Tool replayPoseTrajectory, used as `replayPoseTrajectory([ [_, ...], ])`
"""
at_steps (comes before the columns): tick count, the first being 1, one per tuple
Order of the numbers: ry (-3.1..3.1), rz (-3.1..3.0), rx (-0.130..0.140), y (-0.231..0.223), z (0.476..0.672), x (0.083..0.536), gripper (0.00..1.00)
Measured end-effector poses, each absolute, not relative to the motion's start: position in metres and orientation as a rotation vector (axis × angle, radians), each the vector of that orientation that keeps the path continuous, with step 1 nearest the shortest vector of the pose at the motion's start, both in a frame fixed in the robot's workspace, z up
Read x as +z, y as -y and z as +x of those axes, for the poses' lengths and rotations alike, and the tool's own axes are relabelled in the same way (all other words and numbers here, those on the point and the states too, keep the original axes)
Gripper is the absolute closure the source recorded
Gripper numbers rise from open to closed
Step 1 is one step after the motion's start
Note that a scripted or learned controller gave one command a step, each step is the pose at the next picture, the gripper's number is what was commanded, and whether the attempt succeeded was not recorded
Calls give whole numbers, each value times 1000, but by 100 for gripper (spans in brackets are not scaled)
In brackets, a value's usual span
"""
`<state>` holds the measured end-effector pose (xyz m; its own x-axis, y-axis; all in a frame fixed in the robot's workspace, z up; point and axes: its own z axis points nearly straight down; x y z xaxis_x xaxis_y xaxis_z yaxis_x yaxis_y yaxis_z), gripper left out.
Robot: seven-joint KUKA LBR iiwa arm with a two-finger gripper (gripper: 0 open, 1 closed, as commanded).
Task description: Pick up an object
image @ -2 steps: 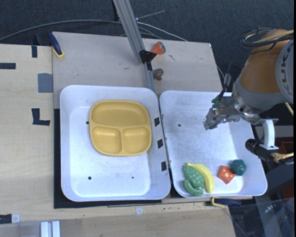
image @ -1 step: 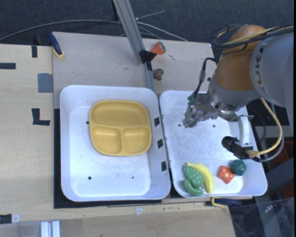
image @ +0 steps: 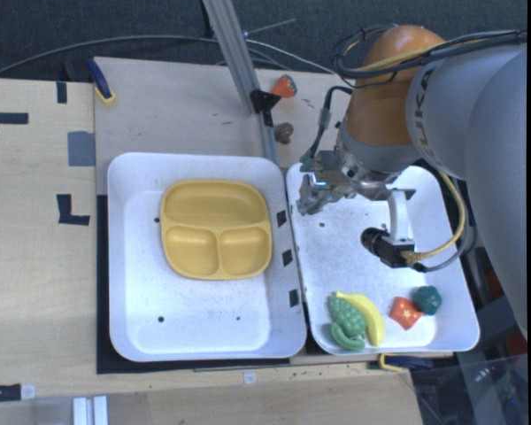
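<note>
No readable writing; gripper over right bin, grip state unclear; yellow tray in left bin.

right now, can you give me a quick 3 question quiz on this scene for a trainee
1. True or false: the yellow plate lies in the same bin as the banana.
2. Multiple choice: where in the right bin are the toys gathered? A) along the far edge B) in the middle C) along the near edge
3. Fill in: the gripper hangs over the right bin's far ____ corner.

Key
1. False. The plate lies in the left bin; the banana is in the right one.
2. C. The banana, a green toy, a strawberry and a dark green piece sit along the near edge.
3. Left, apart from the toys.
</note>
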<state>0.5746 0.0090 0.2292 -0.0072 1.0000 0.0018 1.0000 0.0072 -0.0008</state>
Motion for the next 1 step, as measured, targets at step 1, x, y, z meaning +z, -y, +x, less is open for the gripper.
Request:
replayPoseTrajectory([
  [1,2228,-2212,0,-59,592,222,100],
])
